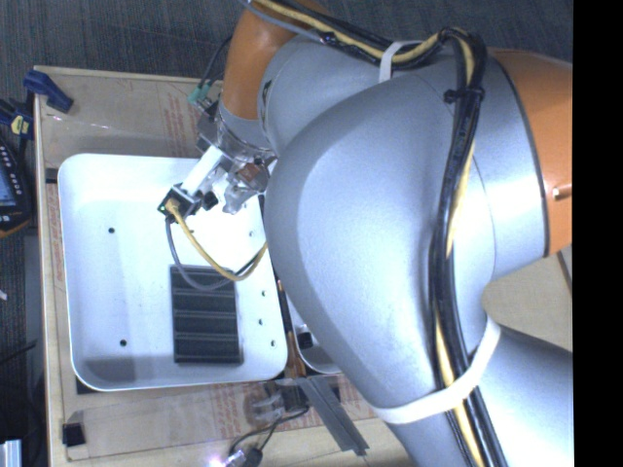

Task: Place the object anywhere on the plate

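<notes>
the arm (389, 222) has a smooth grey shell with a soft sheen. the white bin (97, 261) at left looks like glossy plastic. in it lies a dark ribbed matt block (205, 315). the bench (136, 105) looks like pale wood.

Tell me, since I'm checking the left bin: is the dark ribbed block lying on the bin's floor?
Yes, the dark ribbed block lies flat on the floor of the left bin, near its front edge.

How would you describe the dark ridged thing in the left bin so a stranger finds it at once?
Look at the left white bin. Near its lower edge lies a dark ridged block, flat and rectangular. Its black colour and parallel grooves set it apart from the yellow cable curving just above it.
</notes>
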